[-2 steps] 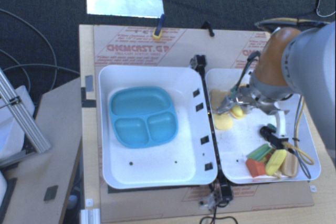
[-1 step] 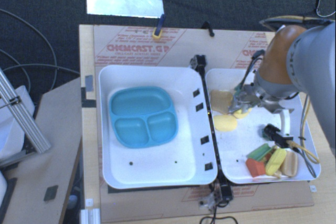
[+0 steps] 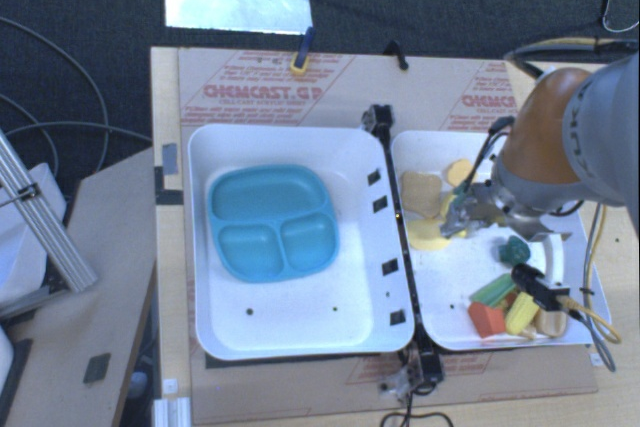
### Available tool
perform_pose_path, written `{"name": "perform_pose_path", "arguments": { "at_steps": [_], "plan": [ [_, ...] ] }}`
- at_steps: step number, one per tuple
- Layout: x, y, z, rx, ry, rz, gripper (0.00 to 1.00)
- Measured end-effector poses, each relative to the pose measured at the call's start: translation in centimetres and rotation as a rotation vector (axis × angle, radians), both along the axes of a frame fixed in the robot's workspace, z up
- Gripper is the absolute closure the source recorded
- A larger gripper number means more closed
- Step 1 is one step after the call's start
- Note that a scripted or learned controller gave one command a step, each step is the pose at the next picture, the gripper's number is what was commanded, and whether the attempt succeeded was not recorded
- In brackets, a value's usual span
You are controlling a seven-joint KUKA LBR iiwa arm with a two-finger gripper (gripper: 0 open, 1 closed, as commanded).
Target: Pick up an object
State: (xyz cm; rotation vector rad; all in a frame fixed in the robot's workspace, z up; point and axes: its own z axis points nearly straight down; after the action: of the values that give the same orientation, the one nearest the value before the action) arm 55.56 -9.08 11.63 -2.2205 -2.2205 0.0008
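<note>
- Camera view: grey arm with orange band (image 3: 560, 140) is reaching into the right shallow white bin (image 3: 455, 315), and its two-finger gripper (image 3: 458, 218) is hanging low near that bin's left wall.
- Gripper is sitting directly over a flat pale-yellow piece (image 3: 428, 234); a tan bread-like slab (image 3: 421, 193) is lying just behind it, toward the bin's far wall, and a small round yellow piece (image 3: 459, 172) further back.
- Pincer state: cannot tell, since the wrist body is covering the tips; nothing visibly between them.
- Other candidates are clustering at the bin's near right corner: green block (image 3: 492, 290), red-orange block (image 3: 487, 319), yellow corn-like piece (image 3: 521, 312), teal lump (image 3: 515, 248).
- Left of the right bin, the left white bin (image 3: 290, 330) is holding a blue divided plastic tray (image 3: 270, 220).
- Judgement: approach/descent step, grasp not yet confirmed. Next move is calling for a firm close on the thin yellow piece, which is likely hard to pinch, then a straight lift.
</note>
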Motion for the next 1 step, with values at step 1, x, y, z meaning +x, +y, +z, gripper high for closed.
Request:
{"name": "perform_pose_path", "arguments": {
  "at_steps": [1],
  "plan": [
    [-4.18, -0.16, -3.34, 0.0, 0.0, -0.001, 1.0]
  ]
}}
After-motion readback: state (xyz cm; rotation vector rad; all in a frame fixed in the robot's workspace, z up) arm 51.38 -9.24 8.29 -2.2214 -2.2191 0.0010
